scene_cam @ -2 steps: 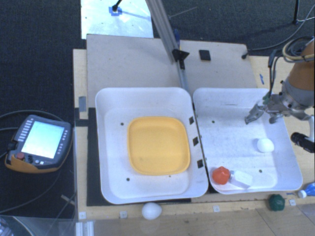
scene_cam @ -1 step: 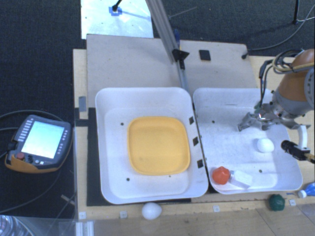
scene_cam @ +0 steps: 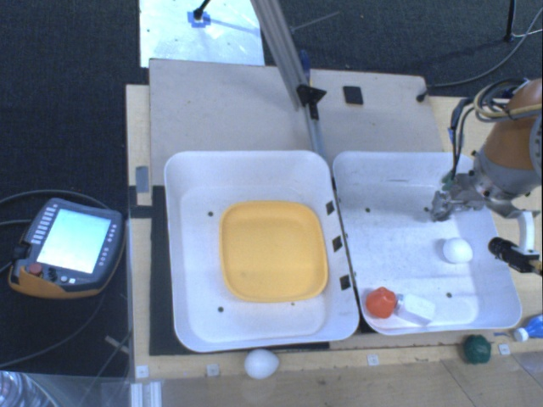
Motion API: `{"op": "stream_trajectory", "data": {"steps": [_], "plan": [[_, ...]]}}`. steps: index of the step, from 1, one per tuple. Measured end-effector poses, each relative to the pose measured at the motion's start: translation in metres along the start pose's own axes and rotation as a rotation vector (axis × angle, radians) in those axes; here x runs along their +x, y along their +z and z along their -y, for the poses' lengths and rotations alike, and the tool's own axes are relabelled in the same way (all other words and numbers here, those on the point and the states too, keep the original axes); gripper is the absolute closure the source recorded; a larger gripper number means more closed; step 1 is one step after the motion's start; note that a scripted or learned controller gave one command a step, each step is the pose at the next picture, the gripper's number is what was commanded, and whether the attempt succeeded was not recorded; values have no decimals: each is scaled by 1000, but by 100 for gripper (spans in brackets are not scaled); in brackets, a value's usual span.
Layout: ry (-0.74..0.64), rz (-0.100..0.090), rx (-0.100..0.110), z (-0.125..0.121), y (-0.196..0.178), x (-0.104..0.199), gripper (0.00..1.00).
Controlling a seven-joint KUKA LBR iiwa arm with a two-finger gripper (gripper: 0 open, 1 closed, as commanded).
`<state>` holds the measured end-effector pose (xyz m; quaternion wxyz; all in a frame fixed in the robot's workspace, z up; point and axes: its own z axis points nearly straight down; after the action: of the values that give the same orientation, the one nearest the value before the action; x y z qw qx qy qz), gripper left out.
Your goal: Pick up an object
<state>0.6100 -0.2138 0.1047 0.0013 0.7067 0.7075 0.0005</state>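
White ball and orange ball lie ungrasped on the right bin's floor while the pincer, its opening impossible to tell, hovers nearby: pickup apparently not yet made.

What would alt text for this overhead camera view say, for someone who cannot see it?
A robot arm reaches from the right, its gripper over the right bin, which holds a white ball and an orange-capped bottle. The left bin holds a yellow plate.
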Motion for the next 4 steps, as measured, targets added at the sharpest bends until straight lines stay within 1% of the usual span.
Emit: {"op": "stream_trajectory", "data": {"steps": [1,2,3,4], "plan": [[1,1,-3,-1,-63,-2,100],[0,0,-3,-2,-113,8,100],[0,0,-1,-3,-148,8,100],[-3,-2,2,-13,-136,62,100]]}}
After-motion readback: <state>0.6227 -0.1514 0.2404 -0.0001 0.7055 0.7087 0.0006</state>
